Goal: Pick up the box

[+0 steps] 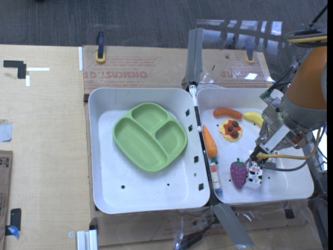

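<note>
Box (253, 177) beside grapes (238, 173) in right bin (283, 187), green plate (150, 136) in left bin (104, 155)

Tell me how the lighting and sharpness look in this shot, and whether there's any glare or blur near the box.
Camera view: lighting is soft and even, with only faint shadows in the bins; the box is small but sharp enough to show its black spots; bright window-like glare sits on the shiny sheet behind the right bin; the arm at the right edge looks slightly soft.

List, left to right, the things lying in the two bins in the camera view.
In order: green divided plate → carrot → purple grapes → box. The other items overlap these in the order.
</note>
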`<state>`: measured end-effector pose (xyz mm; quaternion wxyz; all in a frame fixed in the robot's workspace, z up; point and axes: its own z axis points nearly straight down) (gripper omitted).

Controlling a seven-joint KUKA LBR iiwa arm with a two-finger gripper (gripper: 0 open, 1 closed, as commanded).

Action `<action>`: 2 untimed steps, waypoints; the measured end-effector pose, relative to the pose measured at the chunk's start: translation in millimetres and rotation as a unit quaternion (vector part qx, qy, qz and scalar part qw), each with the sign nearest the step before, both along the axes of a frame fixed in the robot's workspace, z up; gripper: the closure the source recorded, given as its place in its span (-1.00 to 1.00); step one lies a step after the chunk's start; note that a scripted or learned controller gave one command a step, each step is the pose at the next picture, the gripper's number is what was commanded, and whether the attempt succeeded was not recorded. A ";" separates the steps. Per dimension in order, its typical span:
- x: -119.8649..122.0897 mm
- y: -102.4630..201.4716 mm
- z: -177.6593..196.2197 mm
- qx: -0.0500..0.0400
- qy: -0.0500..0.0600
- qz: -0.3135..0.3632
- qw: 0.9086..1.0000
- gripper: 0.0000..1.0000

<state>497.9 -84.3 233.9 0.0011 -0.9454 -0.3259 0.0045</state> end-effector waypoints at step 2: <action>27.2 -1.4 30.9 0.002 -0.002 0.240 0.971 1.00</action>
